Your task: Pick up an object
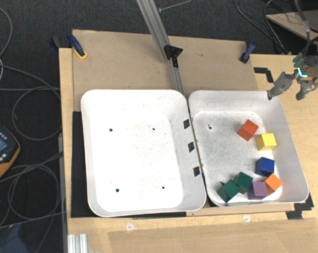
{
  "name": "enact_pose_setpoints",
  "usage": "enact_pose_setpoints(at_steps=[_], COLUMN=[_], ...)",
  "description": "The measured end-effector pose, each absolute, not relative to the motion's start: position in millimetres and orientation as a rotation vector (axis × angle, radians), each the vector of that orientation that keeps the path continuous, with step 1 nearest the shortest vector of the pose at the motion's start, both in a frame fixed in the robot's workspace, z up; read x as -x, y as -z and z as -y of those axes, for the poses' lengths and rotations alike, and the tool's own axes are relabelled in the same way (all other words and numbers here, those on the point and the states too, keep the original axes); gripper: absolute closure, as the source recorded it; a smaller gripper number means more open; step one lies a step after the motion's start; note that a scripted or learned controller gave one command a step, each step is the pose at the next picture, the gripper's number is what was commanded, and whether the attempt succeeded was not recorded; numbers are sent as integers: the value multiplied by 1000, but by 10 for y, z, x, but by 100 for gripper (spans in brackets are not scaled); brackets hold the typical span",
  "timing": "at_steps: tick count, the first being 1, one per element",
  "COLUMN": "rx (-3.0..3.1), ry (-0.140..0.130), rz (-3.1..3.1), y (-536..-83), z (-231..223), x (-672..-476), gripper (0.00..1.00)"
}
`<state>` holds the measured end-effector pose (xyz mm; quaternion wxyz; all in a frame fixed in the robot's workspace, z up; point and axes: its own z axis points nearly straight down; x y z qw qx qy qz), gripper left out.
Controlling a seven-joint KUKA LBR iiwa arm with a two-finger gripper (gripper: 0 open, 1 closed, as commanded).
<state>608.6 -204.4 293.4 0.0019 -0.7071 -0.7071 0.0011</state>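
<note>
Gripper [291,86]: hung past the right bin's [222,101] far right corner, fingers spread, nothing between them.
Blocks: red block [248,129] and the others lay inside that bin.

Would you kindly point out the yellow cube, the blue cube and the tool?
yellow cube [266,140], camera view, its top face.
blue cube [265,165], camera view, its top face.
tool [291,87], camera view, midway between its fingertips.

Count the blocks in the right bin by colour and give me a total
Red cube-shaped block: 1
Yellow cube-shaped block: 1
Blue cube-shaped block: 1
Orange cube-shaped block: 1
Purple cube-shaped block: 1
Dark green cube-shaped blocks: 2
Total: 7
</note>
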Motion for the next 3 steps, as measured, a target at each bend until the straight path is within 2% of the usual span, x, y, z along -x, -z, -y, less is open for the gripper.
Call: enact_pose_setpoints(at_steps=[1,3], rx=[2219,2216], ry=[-1,-5], rz=[2223,2217], y=[-2961,-1689], z=[2041,2021], x=[-6093,-6104], gripper=[0,0])
